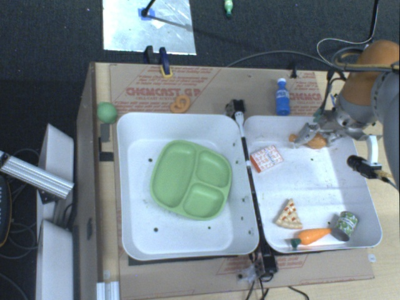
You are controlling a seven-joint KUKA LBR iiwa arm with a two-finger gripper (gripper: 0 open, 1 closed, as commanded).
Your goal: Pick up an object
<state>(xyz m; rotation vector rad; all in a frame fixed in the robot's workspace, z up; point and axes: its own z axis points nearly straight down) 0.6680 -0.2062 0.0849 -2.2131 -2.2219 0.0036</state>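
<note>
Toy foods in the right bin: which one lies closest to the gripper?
The tan pastry-like piece at the bin's far edge, right at the gripper. The pizza slice and carrot lie near the front edge.

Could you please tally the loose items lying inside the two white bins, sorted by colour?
Green: 2, the tray and the can
Orange: 2, the carrot and a piece by the claw
Red and white: 1, the box
Yellow and red: 1, the pizza slice
Total: 6
</note>
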